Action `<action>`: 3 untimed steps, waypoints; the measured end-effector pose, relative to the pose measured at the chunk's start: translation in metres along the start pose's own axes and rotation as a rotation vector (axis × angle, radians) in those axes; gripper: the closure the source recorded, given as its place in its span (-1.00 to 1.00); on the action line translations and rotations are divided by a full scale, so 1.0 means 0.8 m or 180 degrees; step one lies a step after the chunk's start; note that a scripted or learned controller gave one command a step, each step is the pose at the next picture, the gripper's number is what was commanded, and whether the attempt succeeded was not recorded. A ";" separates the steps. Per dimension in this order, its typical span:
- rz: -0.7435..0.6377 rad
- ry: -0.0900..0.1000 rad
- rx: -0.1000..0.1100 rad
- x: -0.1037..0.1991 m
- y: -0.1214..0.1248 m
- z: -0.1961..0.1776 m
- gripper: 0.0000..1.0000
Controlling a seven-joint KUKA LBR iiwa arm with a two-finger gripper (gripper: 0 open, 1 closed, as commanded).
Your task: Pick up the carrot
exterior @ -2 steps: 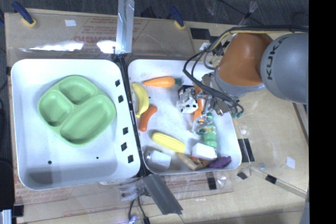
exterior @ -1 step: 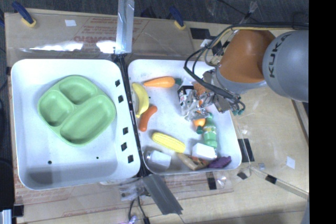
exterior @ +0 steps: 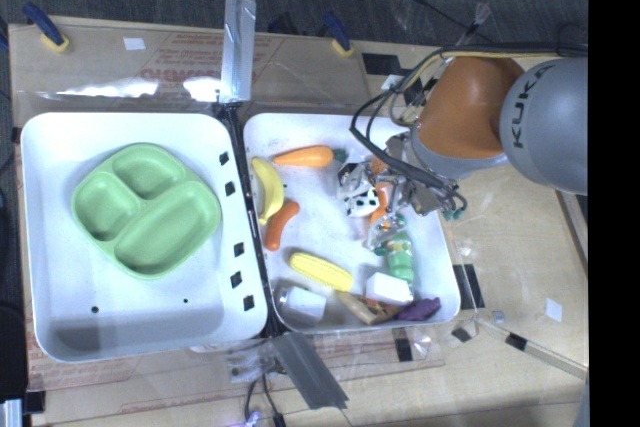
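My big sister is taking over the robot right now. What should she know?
Gripper: low in the right bin, near its right side, amid the toys there. I cannot tell if it is open or shut, and nothing shows between it.
Carrot: lying flat at the top of the right bin, just above the banana, well to the left of the gripper.
Also in that bin: a corn cob lower down. The green plate sits in the left bin.
Done: nothing yet, the carrot is untouched.
Left: move to the carrot, grasp it, lift it.
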State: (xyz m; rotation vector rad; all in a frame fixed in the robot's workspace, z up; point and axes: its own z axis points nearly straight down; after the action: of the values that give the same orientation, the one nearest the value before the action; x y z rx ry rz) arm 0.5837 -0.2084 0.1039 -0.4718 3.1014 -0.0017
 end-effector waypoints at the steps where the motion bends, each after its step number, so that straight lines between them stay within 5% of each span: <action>1: 0.0175 0.0013 -0.0001 -0.075 -0.026 0.011 -1.00; 2: 0.0262 0.0011 -0.0005 -0.022 -0.008 0.014 -1.00; 3: 0.0657 0.0040 -0.0006 -0.074 -0.003 0.015 -1.00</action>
State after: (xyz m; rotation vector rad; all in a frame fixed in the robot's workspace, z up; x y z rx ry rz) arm 0.6407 -0.1934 0.0924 -0.1503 3.1462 -0.0012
